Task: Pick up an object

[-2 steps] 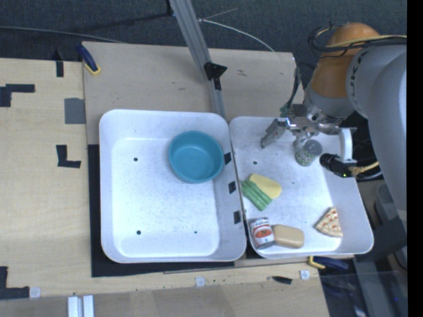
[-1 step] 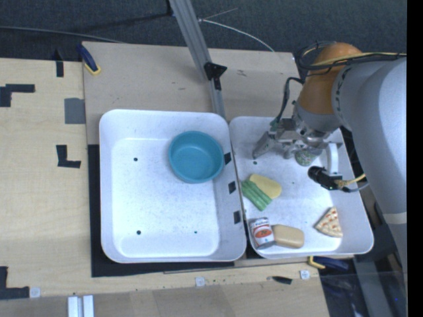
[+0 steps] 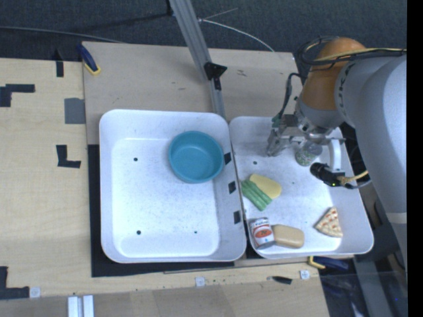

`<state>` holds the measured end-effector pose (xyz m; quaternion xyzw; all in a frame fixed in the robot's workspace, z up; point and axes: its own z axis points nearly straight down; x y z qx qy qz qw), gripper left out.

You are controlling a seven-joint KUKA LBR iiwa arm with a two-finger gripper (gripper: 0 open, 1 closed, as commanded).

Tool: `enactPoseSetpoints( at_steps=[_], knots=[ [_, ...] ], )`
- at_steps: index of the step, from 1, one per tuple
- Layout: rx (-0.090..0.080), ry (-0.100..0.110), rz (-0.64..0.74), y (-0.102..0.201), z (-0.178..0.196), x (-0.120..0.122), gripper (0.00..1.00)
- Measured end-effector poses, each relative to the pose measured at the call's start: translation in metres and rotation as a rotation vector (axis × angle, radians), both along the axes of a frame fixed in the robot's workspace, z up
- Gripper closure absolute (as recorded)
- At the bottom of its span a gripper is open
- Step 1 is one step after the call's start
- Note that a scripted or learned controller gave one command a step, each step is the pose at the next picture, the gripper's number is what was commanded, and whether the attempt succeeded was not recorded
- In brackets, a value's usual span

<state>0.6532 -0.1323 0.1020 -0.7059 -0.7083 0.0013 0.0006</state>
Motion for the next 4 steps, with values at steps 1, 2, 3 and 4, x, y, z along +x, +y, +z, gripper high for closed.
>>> enactPoseSetpoints(
  at_steps=[1,2,3,4],
  knots=[
    [0.001,-0.007,-0.001,0.003,0.063,0.0,1.0],
    [0.0,-0.009,-0.002,0.003,0.127,-0.002,1.0],
    [0.001,-0.003,-0.002,0.003,0.131,-0.001,1.0],
    [0.002,0.0,0.002,0.052,0.12,-0.006,1.0]
  ],
)
